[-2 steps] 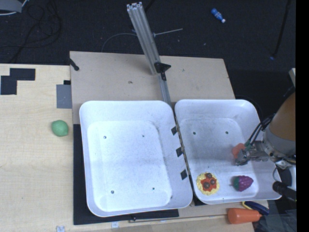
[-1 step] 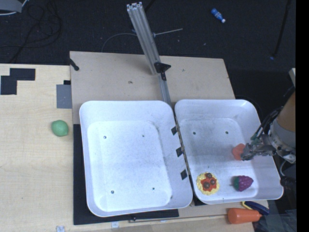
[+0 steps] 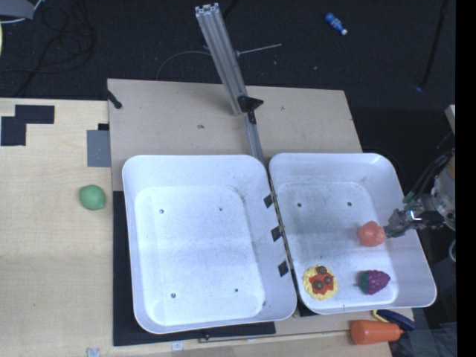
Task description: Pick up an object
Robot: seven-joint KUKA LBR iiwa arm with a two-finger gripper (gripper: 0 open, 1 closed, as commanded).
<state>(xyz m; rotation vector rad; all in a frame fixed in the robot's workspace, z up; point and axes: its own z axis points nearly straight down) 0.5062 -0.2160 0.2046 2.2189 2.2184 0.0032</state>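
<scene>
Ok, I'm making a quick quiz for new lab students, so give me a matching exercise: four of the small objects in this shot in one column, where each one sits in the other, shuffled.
Objects:
1. green ball
2. red-orange ball
3. purple berry
4. orange carrot

Places:
A. right bin, near its front right corner
B. on the bench in front of the right bin
C. on the light wood left of the left bin
D. right bin, right beside the gripper

Pairs: 1-C, 2-D, 3-A, 4-B
</scene>
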